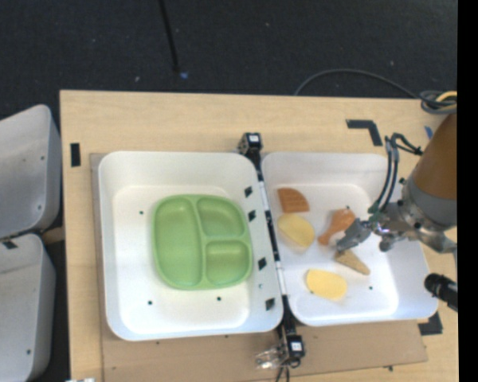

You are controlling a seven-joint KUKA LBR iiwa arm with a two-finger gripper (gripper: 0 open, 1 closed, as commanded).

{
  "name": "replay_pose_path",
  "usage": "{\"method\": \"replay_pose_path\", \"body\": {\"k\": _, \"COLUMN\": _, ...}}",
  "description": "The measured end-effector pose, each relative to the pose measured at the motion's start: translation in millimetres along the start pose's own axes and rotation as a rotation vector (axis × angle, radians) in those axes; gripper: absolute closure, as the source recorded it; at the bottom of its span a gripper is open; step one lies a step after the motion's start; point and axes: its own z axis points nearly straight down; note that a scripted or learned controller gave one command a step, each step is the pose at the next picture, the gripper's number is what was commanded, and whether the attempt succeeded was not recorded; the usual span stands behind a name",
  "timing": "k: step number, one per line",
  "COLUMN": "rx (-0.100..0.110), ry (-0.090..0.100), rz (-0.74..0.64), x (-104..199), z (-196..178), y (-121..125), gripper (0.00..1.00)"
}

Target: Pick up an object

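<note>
We see the gripper [358,237] low in the right bin [382,305], fingers apart, holding nothing; a tan wedge [353,261] lies just below them, its long axis slanting down-right

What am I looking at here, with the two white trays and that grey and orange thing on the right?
This is one camera fixed above a wooden bench, looking down at a slant. The grey and orange thing is a robot arm reaching in from the right. Its two-finger gripper hangs low over the right shallow white bin, close to an orange carrot-like piece and a tan wedge. Also there: an orange-brown slice, a pale yellow round piece and a yellow oval piece, seemingly toy food. The left white bin holds a green divided plastic plate. I cannot tell whether anything is gripped.
</note>
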Motion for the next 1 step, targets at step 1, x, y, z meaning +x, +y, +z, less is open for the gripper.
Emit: {"method": "replay_pose_path", "body": {"k": 1, "rx": -0.014, "ry": -0.003, "rz": -0.004, "x": 0.3, "z": -6.5, "y": 2.9, "gripper": 0.0}}
